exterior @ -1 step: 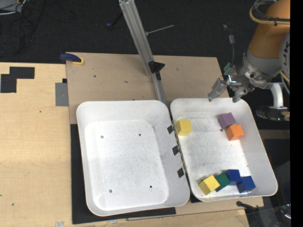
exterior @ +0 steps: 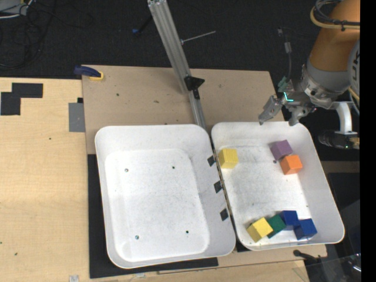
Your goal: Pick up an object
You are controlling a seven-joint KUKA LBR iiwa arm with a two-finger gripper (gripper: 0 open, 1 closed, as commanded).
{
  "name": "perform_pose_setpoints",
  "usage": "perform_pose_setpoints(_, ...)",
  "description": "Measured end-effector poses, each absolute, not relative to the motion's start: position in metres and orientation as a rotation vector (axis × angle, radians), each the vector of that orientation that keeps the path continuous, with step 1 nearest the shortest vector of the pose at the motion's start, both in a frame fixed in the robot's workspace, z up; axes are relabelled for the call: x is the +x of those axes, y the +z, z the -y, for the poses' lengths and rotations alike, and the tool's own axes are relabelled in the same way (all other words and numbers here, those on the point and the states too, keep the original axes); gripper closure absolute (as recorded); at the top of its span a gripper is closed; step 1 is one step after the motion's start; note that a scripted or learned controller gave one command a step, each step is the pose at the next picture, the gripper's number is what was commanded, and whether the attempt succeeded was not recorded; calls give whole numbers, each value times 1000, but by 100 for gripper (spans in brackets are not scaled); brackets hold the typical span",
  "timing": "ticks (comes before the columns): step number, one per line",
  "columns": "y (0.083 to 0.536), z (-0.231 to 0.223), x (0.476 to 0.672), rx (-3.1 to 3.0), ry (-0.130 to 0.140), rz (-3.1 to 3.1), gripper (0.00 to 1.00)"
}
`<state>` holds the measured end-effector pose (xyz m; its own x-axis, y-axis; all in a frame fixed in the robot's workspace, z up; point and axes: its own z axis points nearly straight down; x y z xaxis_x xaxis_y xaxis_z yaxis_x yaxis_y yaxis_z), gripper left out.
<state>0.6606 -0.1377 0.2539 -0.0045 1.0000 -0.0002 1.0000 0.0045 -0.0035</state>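
The right bin (exterior: pixel 258 192) holds several small blocks. A yellow cube (exterior: pixel 228 157) lies near its left wall. A purple block (exterior: pixel 281 148) and an orange block (exterior: pixel 291 164) sit side by side toward the back right. At the front lie a yellow block (exterior: pixel 258 228), a green block (exterior: pixel 275 224) and two blue blocks (exterior: pixel 297 224). My gripper (exterior: pixel 282 114) hangs above the bin's back rim, open, with nothing between its fingers. It is up and behind the purple block.
The left bin (exterior: pixel 117 157) stands beside the right one, joined by black clips (exterior: pixel 216 185). A slanted aluminium rail (exterior: pixel 176 51) rises behind the bins. A blue and yellow clamp (exterior: pixel 88 72) sits at the board's back left corner.
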Motion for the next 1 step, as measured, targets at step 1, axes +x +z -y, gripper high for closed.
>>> perform_pose_setpoints(1, 208, 140, 665, -2216, 7, 2219, 0)
